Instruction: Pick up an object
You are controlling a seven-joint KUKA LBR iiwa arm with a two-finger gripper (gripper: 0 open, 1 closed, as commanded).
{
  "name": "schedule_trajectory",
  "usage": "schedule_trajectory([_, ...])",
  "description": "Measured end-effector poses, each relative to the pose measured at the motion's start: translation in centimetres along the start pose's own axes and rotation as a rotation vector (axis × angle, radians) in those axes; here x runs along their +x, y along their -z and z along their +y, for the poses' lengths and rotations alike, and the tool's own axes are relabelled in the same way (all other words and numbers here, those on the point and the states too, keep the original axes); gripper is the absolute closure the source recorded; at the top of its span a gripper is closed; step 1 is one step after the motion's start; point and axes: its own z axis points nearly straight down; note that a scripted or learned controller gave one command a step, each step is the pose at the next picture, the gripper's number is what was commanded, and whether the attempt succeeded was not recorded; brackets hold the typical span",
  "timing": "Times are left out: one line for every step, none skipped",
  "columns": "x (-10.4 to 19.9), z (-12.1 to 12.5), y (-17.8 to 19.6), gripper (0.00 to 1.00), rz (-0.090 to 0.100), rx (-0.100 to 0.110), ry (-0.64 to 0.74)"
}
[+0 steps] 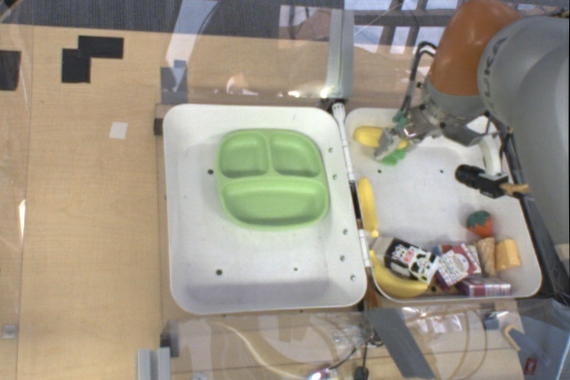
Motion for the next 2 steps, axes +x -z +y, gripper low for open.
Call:
schedule_trajectory([4.5,1.5,11.1,1.0,-0.004,-0.015,-0.063])
schedule_trajectory([5.9,1.9,8.7,1.0,-0.002,-0.012,-0.112])
